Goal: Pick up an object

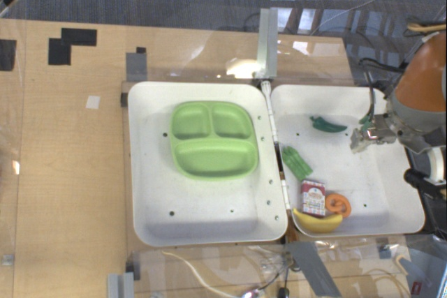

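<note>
Two shallow white bins sit side by side. The left bin [150, 220] holds a light green sectioned plastic plate [213, 139]. The right bin [391, 209] holds a dark green pepper [327, 125], a ridged green pickle [296, 162], a small red carton [313, 195], an orange ring [338, 205] and a yellow banana [318, 222]. The gripper [364, 137] hovers right of the pepper, holding nothing; whether it is open I cannot tell.

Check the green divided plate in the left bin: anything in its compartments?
The green divided plate sits flat in the left bin, and all three compartments show bare green plastic with nothing in them. Whatever lies under the plate is covered by it.
</note>
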### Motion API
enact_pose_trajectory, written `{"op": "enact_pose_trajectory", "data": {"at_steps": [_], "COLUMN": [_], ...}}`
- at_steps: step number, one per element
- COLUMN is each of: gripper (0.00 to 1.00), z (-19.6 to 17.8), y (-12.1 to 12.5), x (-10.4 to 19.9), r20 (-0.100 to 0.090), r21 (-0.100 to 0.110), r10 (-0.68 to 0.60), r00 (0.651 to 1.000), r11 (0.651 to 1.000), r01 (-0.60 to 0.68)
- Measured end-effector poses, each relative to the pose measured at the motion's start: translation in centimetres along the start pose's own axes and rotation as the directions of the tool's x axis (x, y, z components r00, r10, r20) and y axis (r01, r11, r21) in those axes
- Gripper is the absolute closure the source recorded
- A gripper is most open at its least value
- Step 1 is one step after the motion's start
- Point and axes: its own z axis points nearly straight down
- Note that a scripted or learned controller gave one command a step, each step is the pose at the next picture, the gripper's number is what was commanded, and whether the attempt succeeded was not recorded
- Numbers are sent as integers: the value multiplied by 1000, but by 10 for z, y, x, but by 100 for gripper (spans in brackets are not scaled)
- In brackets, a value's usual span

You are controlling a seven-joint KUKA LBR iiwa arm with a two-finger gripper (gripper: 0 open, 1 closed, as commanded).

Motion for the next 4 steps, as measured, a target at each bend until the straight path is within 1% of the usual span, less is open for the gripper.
{"op": "enact_pose_trajectory", "data": {"at_steps": [1,2,3,4], "gripper": [0,0,0,0], "z": [0,-21,7,43], "y": [0,-6,52,90], "x": [0,36,45,-2], "r20": [0,0,0,4], "r21": [0,1,0,-4], "r10": [0,141,98,-74], "r00": [1000,990,995,997], "r11": [1000,990,995,997], "r01": [0,-141,-98,74]}}
